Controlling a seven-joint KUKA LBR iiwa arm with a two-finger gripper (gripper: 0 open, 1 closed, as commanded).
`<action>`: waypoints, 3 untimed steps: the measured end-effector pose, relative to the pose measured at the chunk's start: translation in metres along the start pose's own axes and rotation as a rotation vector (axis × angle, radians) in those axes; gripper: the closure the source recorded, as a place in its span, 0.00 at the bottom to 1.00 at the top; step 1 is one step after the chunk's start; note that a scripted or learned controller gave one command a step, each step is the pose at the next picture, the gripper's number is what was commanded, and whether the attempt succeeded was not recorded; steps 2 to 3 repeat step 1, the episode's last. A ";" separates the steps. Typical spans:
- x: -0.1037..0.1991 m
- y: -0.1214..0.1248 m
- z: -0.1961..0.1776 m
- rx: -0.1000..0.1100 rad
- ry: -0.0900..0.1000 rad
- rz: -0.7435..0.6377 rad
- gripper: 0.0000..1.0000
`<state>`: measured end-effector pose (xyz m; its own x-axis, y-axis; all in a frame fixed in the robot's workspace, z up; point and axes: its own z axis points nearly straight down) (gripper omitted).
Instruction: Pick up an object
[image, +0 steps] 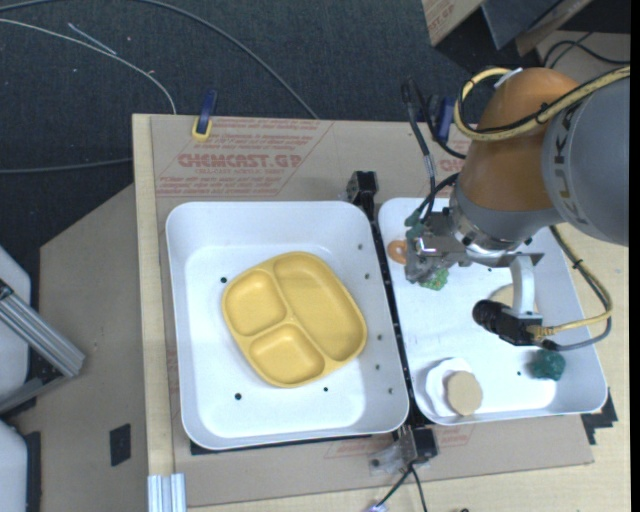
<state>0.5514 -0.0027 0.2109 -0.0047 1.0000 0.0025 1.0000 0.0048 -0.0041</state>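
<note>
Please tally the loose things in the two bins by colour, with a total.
Yellow: 1, the tray in the left bin.
Green: 2, one piece under the gripper, one near the right bin's edge.
Orange: 1.
Tan: 1, the disc.
Total: 5.

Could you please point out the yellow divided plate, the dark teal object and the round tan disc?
yellow divided plate (293, 318): camera view, its central ridge.
dark teal object (546, 366): camera view, its middle.
round tan disc (462, 391): camera view, its top face.

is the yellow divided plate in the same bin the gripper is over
No, the yellow plate lies in the left bin, while the gripper is over the right bin.
</note>
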 end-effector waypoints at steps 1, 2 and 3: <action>0.055 -0.028 -0.002 0.000 -0.001 0.000 1.00; 0.055 -0.028 -0.002 0.000 -0.001 0.000 1.00; 0.055 -0.028 -0.002 0.000 -0.001 0.000 1.00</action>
